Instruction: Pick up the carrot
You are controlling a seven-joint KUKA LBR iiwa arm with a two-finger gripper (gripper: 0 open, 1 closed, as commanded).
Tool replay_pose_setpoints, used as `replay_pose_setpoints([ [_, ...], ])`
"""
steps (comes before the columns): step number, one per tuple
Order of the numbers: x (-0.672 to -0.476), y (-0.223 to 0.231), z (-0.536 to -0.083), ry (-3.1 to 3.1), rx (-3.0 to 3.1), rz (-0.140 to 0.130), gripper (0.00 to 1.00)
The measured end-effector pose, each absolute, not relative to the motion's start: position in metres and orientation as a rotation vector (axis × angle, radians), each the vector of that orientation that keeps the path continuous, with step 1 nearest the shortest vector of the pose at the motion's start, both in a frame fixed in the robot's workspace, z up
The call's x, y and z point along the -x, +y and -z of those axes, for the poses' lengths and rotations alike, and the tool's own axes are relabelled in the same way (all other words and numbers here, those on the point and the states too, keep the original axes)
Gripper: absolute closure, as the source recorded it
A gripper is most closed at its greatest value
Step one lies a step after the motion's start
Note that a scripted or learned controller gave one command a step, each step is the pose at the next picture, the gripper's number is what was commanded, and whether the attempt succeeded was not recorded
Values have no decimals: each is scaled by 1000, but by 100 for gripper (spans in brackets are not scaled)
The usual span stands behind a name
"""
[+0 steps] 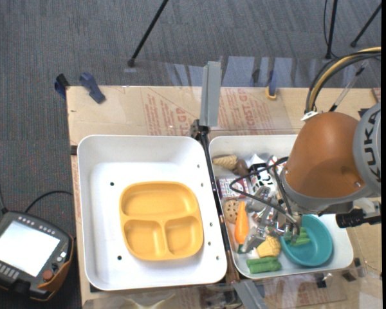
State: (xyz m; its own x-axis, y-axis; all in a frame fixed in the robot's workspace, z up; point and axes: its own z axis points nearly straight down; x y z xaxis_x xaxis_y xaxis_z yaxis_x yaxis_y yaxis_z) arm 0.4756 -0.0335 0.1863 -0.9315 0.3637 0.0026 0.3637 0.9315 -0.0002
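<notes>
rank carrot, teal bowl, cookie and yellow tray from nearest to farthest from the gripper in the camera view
Measured from the gripper, in the right bin:
1. Carrot – just beside it, toward the bin divider.
2. Teal bowl – on the other side, toward the bin's front corner.
3. Cookie – past the carrot; close to call with the bowl.
4. Yellow tray – in the left bin.

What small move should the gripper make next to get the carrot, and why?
Probably a short shift toward the left bin, then down. The gripper sits over the clutter in the right bin, just right of the carrot, which lies on end beside the cookie. The carrot is not between its fingers, so it likely needs centring over it first.
</notes>
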Motion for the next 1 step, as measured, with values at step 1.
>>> replay_pose_setpoints([
  [1,-476,9,-186,-3061,697,1,0],
])
